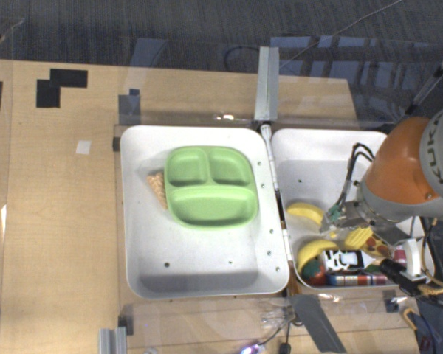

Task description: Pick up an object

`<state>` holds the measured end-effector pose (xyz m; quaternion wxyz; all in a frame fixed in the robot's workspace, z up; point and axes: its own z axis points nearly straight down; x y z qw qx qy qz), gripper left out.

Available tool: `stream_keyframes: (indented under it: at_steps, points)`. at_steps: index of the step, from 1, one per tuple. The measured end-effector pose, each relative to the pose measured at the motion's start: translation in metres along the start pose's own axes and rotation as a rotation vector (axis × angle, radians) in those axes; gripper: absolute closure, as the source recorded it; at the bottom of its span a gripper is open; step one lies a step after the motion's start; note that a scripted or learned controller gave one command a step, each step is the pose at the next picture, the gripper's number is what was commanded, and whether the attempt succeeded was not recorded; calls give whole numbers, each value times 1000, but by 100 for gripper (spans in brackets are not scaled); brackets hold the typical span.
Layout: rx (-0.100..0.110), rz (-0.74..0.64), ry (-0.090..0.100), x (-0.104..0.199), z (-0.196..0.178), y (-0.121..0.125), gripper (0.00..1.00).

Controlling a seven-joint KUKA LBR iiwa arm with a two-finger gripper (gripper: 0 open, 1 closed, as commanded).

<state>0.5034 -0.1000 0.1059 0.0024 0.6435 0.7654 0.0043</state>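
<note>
Toys (343, 260) in right bin (317, 153), half hidden under arm (406, 172).

Left white bin (144, 264) holds a green divided plate (209, 185), three sections, lying flat near the middle. A tan, grainy piece (157, 189) pokes out from under its left edge. Wooden bench (52, 220) with black markings (59, 85) at upper left. Grey carpet (170, 9) beyond, a cable (354, 24) across it.

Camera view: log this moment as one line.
arm: over right bin | gripper: low among bananas, fingers unclear | grasp: none visible | left bin: green tray
</note>
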Motion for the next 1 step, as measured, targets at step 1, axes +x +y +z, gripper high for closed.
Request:
stream_keyframes:
  at_steps: [1]
  points:
    - [-13,-185,-12,8,14,-8,100]
